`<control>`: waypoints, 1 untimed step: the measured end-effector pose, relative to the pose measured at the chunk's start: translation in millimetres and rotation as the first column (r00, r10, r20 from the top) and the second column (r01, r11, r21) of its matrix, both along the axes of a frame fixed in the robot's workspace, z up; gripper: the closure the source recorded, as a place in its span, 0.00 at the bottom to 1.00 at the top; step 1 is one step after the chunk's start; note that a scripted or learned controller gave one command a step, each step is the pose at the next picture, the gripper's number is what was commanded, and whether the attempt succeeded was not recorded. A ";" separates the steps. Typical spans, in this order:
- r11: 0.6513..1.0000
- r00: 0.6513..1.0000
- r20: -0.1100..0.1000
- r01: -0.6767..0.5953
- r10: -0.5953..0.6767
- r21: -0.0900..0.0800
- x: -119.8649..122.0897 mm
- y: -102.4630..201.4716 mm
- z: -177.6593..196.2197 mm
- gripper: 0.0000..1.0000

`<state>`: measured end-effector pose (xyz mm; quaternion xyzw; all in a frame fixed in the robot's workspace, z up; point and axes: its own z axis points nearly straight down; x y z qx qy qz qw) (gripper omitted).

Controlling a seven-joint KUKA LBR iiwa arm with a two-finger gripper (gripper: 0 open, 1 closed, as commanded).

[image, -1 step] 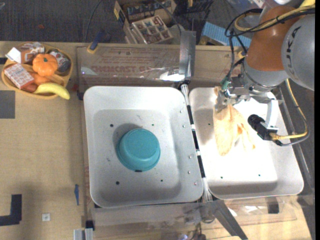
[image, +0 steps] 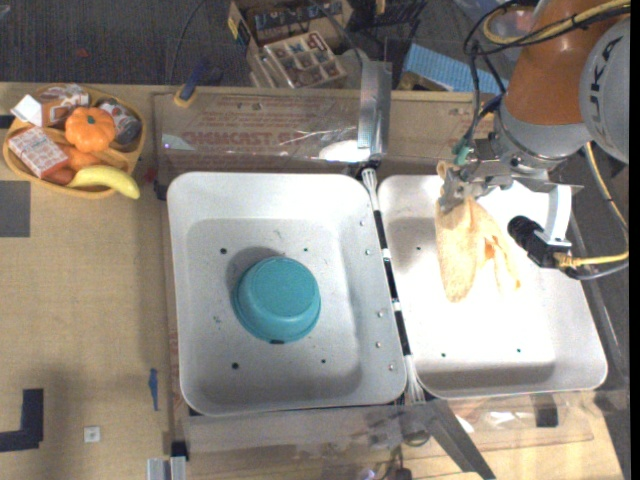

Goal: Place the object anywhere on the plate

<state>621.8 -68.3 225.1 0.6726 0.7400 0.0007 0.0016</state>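
Note:
A round teal plate (image: 278,298) lies in the middle of the left bin (image: 200,218). My gripper (image: 454,198) is over the upper part of the right bin (image: 560,358), well right of the plate. Its fingers are shut on the top end of a limp, pale yellow object with orange streaks (image: 460,253). This object hangs down from the fingers, and its lower end reaches toward the bin floor. I cannot tell whether that end touches the floor.
A basket of toy fruit (image: 72,146) sits on the bench at the far left. A cardboard wall (image: 260,128) stands behind the bins. Cables and a black connector (image: 530,238) hang beside the wrist. A raised rim (image: 385,268) divides the two bins.

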 end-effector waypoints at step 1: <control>0.921 0.921 -0.004 -0.389 0.389 0.002 -14.8 48.0 -9.8 1.00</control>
